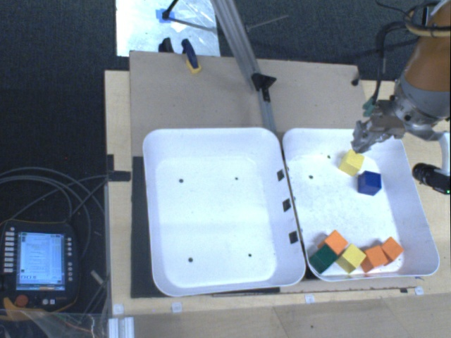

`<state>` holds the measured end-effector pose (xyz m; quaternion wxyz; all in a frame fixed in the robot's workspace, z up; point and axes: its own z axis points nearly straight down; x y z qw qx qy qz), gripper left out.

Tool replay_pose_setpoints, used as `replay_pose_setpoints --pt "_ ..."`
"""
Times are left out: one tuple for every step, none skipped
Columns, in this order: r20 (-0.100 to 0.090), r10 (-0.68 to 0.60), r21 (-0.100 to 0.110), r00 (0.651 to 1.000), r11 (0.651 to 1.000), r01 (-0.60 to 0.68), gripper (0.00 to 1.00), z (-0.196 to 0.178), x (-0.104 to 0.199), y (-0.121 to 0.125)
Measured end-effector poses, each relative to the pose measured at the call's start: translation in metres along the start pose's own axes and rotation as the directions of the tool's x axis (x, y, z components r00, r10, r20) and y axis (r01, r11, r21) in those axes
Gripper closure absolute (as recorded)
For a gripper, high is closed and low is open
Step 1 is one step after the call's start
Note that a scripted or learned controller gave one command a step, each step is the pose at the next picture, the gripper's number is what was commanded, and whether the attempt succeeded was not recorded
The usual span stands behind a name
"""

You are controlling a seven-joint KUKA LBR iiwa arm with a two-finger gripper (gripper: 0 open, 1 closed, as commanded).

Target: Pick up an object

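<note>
My gripper [361,144] hangs over the far part of the right bin [416,210], coming in from the right. Its tip is just above and to the right of a yellow block [351,163], close to it. A blue block [368,182] lies a little nearer, right of the yellow one. At the bin's near edge sits a cluster: two orange blocks [336,241] [392,248], a yellow block [349,258], a green block [323,259] and another orange block [375,257]. Nothing shows between the fingers.
The left bin [211,210] lies beside the right one, with black clips along the shared edge. A grey pole [239,37] slants over the back of the bench. A tablet [39,259] and cables lie on the floor at the left.
</note>
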<state>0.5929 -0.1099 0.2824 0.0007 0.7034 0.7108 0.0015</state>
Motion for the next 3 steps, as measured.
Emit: replay_pose_setpoints --pt "-0.001 0.001 0.003 1.0 1.0 -0.001 1.0 0.013 0.046 -0.009" --pt "-0.001 -0.001 0.004 1.0 1.0 0.001 1.0 0.024 0.104 -0.022" --pt "-0.001 0.0 0.003 1.0 1.0 0.0 1.0 0.036 0.156 -0.021"
